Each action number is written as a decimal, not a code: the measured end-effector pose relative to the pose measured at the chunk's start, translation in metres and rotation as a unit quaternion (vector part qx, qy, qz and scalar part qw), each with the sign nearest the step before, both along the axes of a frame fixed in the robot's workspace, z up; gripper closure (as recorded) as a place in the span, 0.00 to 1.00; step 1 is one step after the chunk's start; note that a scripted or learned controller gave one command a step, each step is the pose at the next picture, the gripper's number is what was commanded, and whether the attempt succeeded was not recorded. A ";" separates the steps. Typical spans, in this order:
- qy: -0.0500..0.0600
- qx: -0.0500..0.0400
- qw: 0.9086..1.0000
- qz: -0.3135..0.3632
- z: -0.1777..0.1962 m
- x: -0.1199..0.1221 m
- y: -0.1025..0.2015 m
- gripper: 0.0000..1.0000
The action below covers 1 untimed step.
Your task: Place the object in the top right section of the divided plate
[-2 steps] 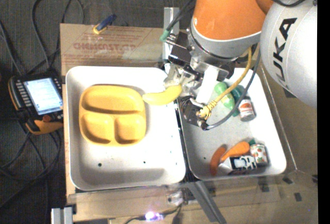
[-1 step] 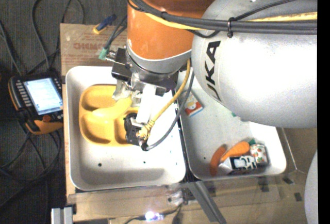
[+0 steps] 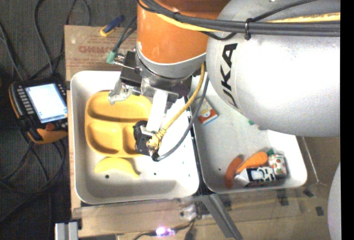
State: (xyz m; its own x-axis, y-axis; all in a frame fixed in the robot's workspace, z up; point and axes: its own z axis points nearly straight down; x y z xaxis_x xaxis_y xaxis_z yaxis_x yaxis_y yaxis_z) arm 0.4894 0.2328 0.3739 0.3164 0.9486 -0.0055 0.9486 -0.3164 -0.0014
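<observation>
A yellow divided plate lies in the left white bin. My gripper hangs over the plate's far edge, near its upper section, and the wrist hides the plate's right side. I see nothing held in it. A pale yellow curved object lies on the bin floor just in front of the plate.
The right bin holds an orange carrot-like piece, a small printed carton and a small orange-and-white box. The big arm covers the space above both bins. A tablet lies left of the bench.
</observation>
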 end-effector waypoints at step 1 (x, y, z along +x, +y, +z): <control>0.001 -0.002 1.000 0.000 0.008 0.000 0.000 1.00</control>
State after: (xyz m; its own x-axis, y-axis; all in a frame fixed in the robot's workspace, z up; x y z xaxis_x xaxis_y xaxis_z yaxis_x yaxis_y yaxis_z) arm 0.4896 0.2327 0.3823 0.3160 0.9487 -0.0103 0.9488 -0.3160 -0.0020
